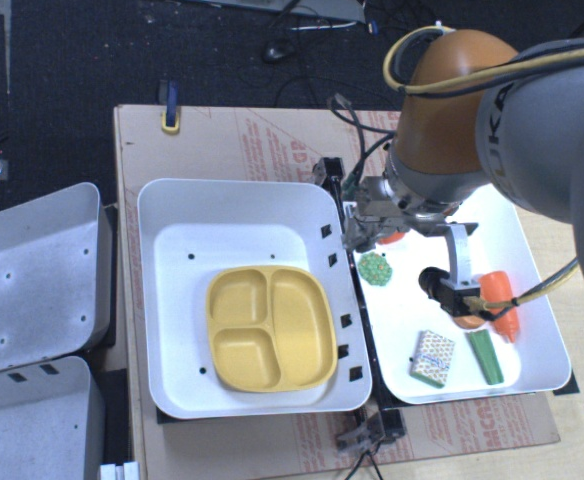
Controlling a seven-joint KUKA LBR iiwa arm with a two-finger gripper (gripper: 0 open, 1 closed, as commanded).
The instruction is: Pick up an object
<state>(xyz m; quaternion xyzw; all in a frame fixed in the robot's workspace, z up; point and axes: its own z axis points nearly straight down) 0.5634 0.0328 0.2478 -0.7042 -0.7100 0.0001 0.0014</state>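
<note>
Where the gripper (373,234) hovers, a red object (395,236) peeks.

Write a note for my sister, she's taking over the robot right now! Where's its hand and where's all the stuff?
Gripper: low over the far left corner of the right bin; I cannot tell whether it holds anything.
Right bin: green bumpy ball just in front of the gripper, orange carrot toy on the right, green block and small patterned box near the front.
Left bin: yellow divided plate.
Done: no object visibly lifted.
Left: grasp one thing and raise it; the ball looks nearest.
</note>
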